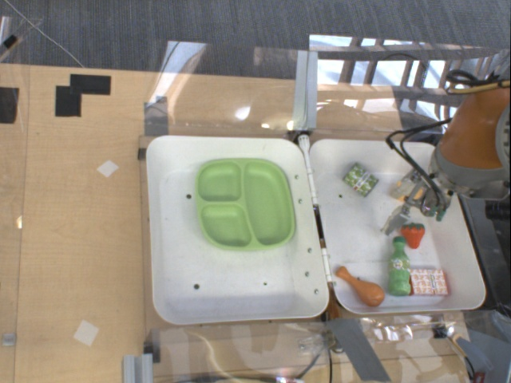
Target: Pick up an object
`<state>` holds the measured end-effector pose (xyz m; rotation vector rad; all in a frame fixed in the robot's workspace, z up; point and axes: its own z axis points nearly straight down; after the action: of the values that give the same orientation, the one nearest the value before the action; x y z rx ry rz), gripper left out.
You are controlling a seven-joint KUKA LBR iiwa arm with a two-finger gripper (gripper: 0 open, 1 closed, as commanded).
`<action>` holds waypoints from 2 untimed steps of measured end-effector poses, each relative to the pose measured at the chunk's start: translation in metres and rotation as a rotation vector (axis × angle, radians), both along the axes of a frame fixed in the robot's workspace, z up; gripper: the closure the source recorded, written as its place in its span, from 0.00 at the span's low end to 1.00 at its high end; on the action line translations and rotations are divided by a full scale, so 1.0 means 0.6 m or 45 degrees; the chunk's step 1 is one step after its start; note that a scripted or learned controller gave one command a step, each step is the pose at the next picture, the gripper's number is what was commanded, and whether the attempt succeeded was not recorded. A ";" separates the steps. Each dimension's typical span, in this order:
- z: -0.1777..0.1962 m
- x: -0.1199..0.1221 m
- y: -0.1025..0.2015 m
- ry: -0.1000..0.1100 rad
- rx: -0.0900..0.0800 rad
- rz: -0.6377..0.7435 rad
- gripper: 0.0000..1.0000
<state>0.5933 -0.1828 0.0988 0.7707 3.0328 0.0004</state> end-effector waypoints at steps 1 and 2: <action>-0.016 -0.045 0.075 0.000 0.001 0.092 0.00; 0.010 -0.037 0.075 -0.021 -0.005 0.099 1.00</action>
<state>0.5712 -0.1376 0.1047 0.6490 3.0442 0.0014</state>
